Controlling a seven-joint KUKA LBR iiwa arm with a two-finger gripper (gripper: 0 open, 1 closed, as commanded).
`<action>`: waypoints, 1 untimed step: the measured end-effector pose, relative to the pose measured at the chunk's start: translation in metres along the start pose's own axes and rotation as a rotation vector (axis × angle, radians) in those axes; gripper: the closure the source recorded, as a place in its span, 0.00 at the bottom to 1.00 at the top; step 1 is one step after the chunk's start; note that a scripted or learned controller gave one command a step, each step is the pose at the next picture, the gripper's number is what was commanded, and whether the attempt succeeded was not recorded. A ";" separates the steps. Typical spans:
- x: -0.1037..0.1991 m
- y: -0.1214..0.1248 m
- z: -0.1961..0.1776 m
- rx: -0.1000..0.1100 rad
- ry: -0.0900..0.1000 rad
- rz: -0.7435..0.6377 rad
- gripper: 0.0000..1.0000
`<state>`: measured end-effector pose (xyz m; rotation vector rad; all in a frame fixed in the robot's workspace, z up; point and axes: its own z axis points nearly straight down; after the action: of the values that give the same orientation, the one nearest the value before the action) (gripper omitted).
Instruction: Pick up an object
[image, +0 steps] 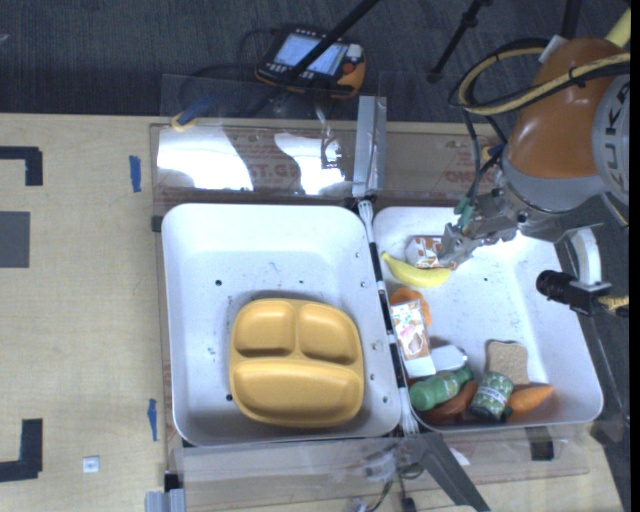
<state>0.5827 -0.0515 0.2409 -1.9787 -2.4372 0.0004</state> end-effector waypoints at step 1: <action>-0.006 0.036 -0.131 -0.004 -0.004 -0.044 1.00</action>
<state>0.6192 -0.0507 0.3722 -1.9281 -2.4847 -0.0012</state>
